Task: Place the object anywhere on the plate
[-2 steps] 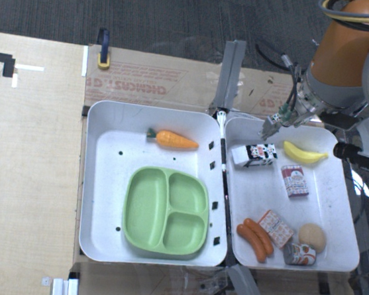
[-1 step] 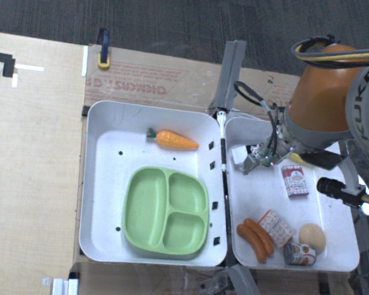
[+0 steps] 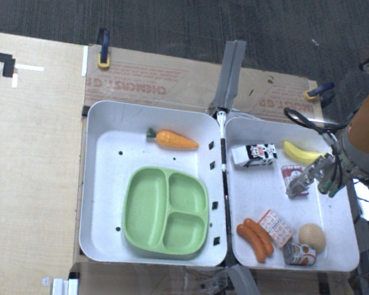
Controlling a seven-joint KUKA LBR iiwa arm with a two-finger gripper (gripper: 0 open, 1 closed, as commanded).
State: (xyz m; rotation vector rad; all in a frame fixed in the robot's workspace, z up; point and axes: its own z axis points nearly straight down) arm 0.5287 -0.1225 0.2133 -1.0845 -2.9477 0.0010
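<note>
A light green plate [image 3: 138, 206] with three compartments lies in the left bin [image 3: 105, 167], toward its front. Behind it, an orange carrot [image 3: 175, 140] rests on the bin floor. My gripper [image 3: 309, 179] hangs low in the right bin [image 3: 346, 217] near its back right. It is right over a small red and white packet [image 3: 291, 176] and partly covers it. I cannot tell whether it touches the packet. A yellow banana [image 3: 301, 152] lies just behind the gripper.
The right bin also holds a black and white carton [image 3: 255, 154], two sausages [image 3: 255, 239], a small checked box [image 3: 275, 227], a tan roll [image 3: 312, 236] and a can [image 3: 300, 254]. A raised divider [image 3: 220, 168] separates the bins.
</note>
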